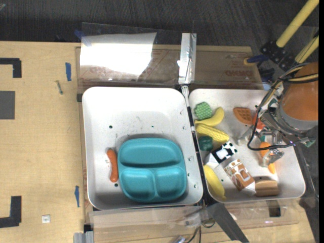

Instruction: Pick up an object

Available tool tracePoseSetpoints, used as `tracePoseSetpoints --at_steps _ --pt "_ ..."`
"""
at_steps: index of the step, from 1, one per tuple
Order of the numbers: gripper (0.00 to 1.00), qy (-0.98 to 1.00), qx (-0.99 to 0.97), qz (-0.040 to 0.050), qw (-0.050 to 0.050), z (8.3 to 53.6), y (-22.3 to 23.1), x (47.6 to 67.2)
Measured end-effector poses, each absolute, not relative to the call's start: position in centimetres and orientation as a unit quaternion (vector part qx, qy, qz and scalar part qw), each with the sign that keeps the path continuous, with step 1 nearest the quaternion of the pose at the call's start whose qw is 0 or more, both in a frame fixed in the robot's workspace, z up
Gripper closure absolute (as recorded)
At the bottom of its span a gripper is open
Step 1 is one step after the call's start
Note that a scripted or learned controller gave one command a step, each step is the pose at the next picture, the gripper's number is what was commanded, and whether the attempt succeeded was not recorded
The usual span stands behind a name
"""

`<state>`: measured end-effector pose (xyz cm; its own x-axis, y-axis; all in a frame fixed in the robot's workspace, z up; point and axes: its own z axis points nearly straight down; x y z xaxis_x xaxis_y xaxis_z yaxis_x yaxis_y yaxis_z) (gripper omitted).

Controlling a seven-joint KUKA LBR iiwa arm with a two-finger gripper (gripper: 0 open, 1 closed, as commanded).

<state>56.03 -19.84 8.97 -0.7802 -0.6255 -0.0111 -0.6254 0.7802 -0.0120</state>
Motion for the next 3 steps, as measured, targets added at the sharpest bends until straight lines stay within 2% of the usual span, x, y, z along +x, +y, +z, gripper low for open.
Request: tracePoseSetpoints --at_steps 1,2,3 --pt "1.00 0.943 -0.332 -0.0039 0.008 10.0 -19.7 56.1" --pt "0.00 0.943 -0.332 -0.0034 0.008 9.9 -19.7 56.1" --pt "0.00 0.947 -0.320 0.0002 0.004 8.7 -22.1 54.7"
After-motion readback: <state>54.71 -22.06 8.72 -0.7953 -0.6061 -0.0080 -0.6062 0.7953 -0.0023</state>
